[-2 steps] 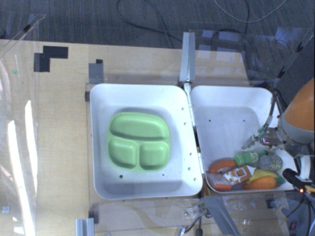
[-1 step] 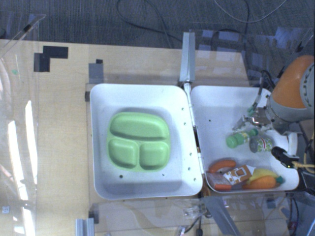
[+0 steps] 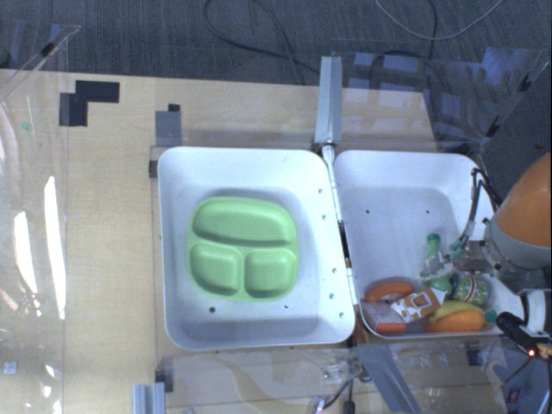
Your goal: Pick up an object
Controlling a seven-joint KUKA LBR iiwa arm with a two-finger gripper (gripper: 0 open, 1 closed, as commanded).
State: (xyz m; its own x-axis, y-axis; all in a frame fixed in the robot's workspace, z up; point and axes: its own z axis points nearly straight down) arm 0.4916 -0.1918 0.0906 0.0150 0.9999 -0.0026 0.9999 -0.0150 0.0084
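Nearest the camera, a pile of small objects fills the right bin's front corner: an orange-and-yellow fruit shape, a red and white packet and a green bottle. The jaws sit low right over this pile, just above the fruit; whether they grip anything I cannot tell. Further out, the left bin holds a green divided tray on the pale worktop.

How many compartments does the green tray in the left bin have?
3: the green tray has one long compartment across its far side and two smaller ones, near-left and near-right.
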